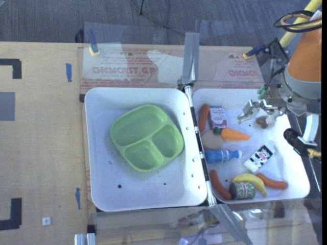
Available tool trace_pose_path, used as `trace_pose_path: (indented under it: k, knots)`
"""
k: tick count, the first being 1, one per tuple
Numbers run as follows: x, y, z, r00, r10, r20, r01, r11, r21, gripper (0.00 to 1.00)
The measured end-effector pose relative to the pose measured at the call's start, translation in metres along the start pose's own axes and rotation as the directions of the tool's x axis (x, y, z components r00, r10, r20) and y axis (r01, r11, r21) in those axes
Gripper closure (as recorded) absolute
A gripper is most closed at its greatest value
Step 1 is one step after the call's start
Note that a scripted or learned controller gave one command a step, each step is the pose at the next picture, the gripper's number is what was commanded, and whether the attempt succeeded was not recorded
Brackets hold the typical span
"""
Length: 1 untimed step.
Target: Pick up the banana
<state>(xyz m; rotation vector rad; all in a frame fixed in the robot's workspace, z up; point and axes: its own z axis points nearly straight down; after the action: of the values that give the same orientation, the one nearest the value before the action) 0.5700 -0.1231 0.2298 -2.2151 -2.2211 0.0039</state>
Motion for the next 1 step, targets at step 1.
trace_pose_path:
  k: [1]
  knots:
    - [0.0233,-0.0327,0.1223,0.958,-0.287,0.002,0.287,0.958,-0.005,0.0]
